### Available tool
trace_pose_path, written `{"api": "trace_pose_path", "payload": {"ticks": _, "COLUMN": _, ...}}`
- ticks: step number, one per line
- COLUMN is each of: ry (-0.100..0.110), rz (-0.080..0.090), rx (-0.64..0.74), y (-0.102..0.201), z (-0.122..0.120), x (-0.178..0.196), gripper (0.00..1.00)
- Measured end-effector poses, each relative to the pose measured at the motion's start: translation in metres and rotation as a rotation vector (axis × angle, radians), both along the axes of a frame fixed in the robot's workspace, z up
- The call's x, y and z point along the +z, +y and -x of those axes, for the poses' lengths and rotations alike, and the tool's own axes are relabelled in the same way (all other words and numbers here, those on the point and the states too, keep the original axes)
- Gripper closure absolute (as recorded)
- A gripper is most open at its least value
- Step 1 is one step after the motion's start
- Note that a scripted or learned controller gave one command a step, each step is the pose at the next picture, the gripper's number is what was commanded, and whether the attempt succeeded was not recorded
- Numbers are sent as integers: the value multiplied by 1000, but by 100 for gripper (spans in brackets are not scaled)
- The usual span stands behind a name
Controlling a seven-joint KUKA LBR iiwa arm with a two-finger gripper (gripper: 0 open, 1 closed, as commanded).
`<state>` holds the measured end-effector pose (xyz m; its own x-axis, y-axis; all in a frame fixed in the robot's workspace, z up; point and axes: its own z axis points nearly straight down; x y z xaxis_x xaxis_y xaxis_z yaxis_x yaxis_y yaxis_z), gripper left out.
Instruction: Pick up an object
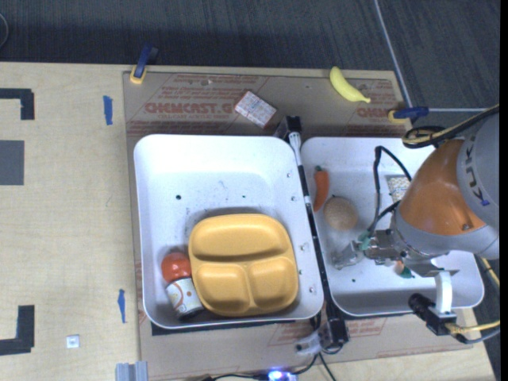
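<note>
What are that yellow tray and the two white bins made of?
Yellow tray: probably moulded plastic, with a smooth matte surface and rounded compartments. Left bin and right bin: likely thin plastic, slightly glossy, with soft rounded corners.

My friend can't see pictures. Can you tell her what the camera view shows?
A grey and orange robot arm reaches into the right white bin, its gripper low beside a pale round object and a carrot. The left white bin holds a yellow divided tray.
</note>
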<state>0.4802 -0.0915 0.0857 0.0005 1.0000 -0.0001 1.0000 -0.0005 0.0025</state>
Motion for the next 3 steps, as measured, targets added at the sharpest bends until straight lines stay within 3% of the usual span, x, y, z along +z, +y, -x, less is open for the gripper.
{"api": "trace_pose_path", "payload": {"ticks": 3, "ry": -1, "rz": 0, "rx": 0, "y": -1, "z": 0, "x": 0, "gripper": 0}}
